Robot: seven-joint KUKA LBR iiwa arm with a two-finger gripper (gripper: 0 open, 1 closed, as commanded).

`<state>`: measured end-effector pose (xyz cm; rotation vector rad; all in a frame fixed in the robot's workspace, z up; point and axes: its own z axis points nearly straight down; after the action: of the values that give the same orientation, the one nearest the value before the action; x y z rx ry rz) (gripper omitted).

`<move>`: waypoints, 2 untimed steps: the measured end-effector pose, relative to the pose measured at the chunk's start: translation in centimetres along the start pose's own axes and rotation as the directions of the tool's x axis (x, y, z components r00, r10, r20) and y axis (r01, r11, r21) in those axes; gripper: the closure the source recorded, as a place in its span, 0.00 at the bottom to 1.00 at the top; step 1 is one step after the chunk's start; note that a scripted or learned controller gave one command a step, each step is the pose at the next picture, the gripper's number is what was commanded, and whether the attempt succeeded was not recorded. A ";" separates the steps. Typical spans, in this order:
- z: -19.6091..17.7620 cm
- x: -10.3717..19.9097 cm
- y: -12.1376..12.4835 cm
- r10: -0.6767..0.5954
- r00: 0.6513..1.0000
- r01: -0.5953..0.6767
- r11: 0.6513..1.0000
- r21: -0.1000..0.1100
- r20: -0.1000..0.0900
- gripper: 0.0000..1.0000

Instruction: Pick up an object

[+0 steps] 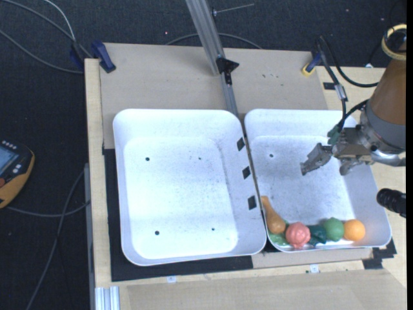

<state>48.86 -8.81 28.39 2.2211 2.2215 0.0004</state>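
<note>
Toys [316, 231] crowd the right bin's [284, 128] near edge; our open, empty pincer [329, 162] should descend squarely over one.

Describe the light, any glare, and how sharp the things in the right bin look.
Camera view: even, soft light; left bin washes out to near-white glare with faint shadows; the gripper is slightly blurred; toys along the right bin's near edge are soft, colours clear.

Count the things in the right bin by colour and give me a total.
Orange, long piece: 1
Orange ball: 1
Pink ball: 1
Green ball: 1
Total: 4, all along the right bin's near edge; a teal bit beneath them is too hidden to count.
</note>
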 end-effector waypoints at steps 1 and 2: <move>-4.1 2.2 -0.7 -0.062 0.998 0.062 0.998 -0.004 0.000 0.00; -19.9 -5.8 1.1 0.003 1.000 -0.003 1.000 -0.008 0.002 0.00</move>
<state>49.92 -14.66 48.26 2.2192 2.2130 0.0069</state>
